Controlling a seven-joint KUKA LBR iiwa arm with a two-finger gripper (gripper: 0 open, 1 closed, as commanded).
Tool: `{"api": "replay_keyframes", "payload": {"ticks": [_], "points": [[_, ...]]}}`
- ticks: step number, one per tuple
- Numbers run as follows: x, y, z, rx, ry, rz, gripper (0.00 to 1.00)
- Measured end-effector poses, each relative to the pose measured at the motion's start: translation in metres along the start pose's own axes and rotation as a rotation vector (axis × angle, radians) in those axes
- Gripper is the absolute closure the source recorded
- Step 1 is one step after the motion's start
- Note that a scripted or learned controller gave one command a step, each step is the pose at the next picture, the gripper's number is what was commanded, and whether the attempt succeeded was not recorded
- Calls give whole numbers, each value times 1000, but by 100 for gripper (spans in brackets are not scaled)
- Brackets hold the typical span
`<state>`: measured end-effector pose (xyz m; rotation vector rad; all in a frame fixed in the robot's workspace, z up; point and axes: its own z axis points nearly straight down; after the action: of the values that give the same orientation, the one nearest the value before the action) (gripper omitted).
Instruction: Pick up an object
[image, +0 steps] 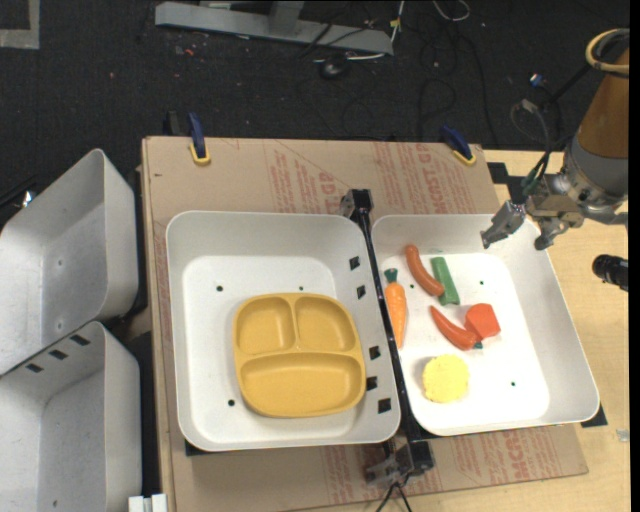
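My pincer (522, 228) hangs open and empty above the far right edge of the right white bin (560, 330). Nearest target: long orange-red plastic sausage (423, 271), left and nearer. Plan: straddle its narrow width, avoid adjoining green stick (445, 281).

Arm (608, 120): orange-tan band w/ yellow ring on top, grey metal wrist below. Hand (525, 229): two short grey metal fingers, dark cable alongside.
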<state>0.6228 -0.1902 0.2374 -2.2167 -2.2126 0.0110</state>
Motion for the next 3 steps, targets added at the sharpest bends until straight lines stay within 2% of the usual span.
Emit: {"api": "replay_keyframes", "payload": {"ticks": [1, 3], "points": [[1, 3, -7, -12, -2, -3, 0], [4, 2, 78, -10, -2, -2, 0]]}}
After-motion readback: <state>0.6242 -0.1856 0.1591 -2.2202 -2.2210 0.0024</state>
